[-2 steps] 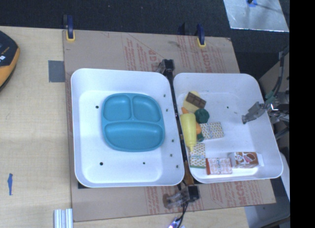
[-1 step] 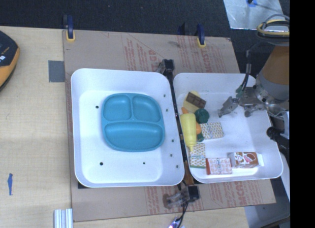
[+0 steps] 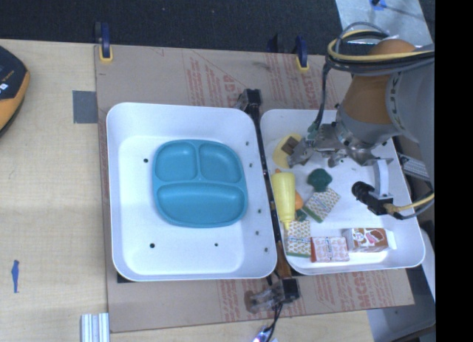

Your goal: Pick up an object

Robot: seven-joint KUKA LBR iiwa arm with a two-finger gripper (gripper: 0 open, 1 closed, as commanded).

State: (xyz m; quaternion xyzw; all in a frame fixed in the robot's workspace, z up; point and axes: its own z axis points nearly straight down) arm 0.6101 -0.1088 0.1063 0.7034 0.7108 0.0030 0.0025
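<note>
Bench-side clutter, away from the bins.
A yellow-and-black device [image 3: 10,89] pokes in at the bench's left edge, grey tape [image 3: 84,106] sits beside the cardboard sheet [image 3: 177,67], two blue clamps [image 3: 105,40] grip its far edge.

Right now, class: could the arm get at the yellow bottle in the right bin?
Probably yes. The yellow bottle lies uncovered by the bin's left wall, and the gripper hovers just up-right of it with nothing between.
</note>
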